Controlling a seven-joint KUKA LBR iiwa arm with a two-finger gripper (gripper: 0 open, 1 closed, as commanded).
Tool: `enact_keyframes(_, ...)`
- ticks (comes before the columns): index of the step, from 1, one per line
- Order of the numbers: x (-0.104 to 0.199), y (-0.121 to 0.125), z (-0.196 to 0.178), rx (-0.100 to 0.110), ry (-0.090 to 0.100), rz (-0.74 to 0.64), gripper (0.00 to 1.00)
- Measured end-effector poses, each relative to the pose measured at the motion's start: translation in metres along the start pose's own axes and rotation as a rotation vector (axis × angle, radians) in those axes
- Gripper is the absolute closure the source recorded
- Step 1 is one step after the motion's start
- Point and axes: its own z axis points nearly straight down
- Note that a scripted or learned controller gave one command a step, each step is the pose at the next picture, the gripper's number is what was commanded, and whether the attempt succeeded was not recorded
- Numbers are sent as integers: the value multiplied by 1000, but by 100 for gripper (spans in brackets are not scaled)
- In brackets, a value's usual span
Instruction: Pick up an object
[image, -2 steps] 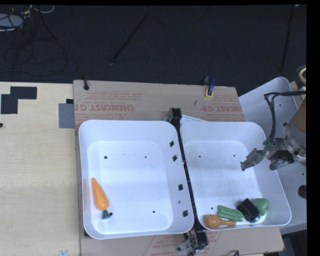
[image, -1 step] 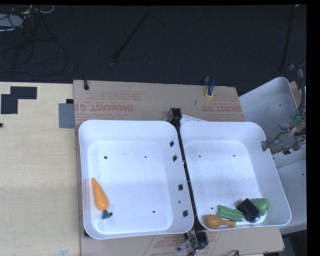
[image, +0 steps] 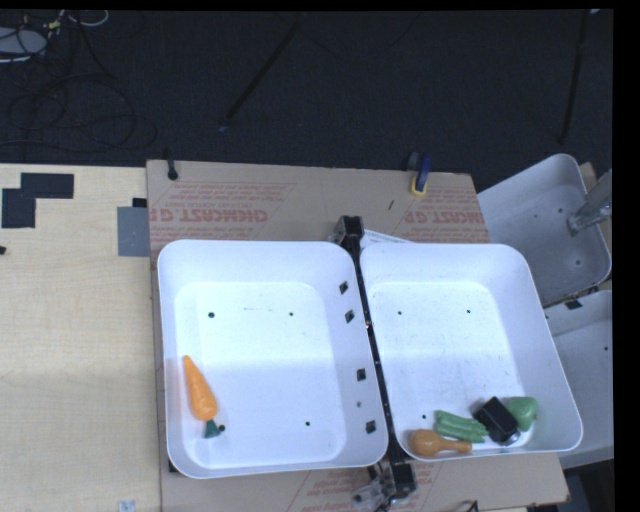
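A smooth orange carrot (image: 199, 390) with a green stub lies along the left bin's (image: 255, 258) near-left wall, the floor beyond it open. In the right bin's (image: 450, 258) near-right corner crowd a green pod (image: 459, 426), black block (image: 496, 419), green lump (image: 522, 408) and tan gourd shape (image: 436, 443).

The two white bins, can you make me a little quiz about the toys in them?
1. True or false: the toy carrot lies in the left bin.
2. Which thing in the right bin is black? A) the block B) the pea pod C) the orange pear-shaped toy
3. Fill in: the right bin's toys are bunched in its ___ corner, near or far?

Key: 1 true; 2 A; 3 near.
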Motion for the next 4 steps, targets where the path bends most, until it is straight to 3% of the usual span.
enact_keyframes(1, -21, 88, 1, 18, 1, 4, 0)
enact_keyframes(2, -61, 155, 2, 17, 1, 5, 0)
enact_keyframes(3, -57, 153, -8, 23, 3, -2, 100)
enact_keyframes(4, 73, 137, 0, 21, 7, -8, 100)
